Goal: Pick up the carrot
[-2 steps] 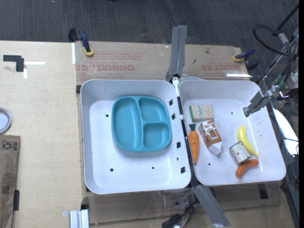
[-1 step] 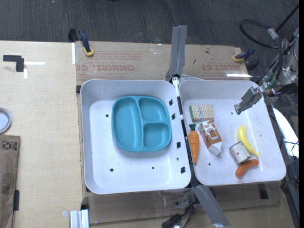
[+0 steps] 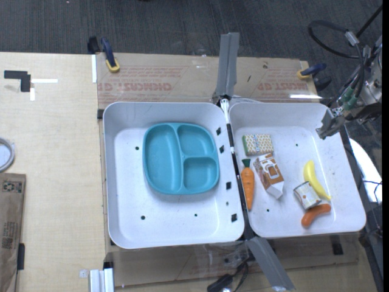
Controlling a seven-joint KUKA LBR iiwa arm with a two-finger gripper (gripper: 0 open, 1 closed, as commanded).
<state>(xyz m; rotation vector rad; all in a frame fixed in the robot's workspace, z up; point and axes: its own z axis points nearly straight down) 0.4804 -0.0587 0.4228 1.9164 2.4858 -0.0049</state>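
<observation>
Orange is the colour you are after, and you will find it well short of the arm: nothing of the pick looks done yet. Reading from the left, the left bin (image 3: 115, 181) holds a teal divided plate (image 3: 181, 158) and nothing that concerns you. Cross the divider and the carrot (image 3: 248, 186) lies flat on the floor of the right bin (image 3: 292, 227), hard against that bin's left wall, its green top pointing to the far side and its tip toward the near edge. Just beside it to the right sits a small carton (image 3: 269, 175), with a patterned packet (image 3: 258, 143) beyond the carrot's top; further right come a banana (image 3: 316, 179), a small can (image 3: 305, 194) and a reddish sausage-shaped piece (image 3: 316, 215). The gripper (image 3: 331, 125) hangs at the bin's far right corner, over the rim, so the carrot sits well apart from it, across the whole bin toward the left and nearer the camera. You cannot tell from this view whether the jaws stand wide or narrow; nothing is seen between them. Judged from here, the whole approach, descent, closing and lift remain, and the wall and carton on either side of the carrot leave you little room
</observation>
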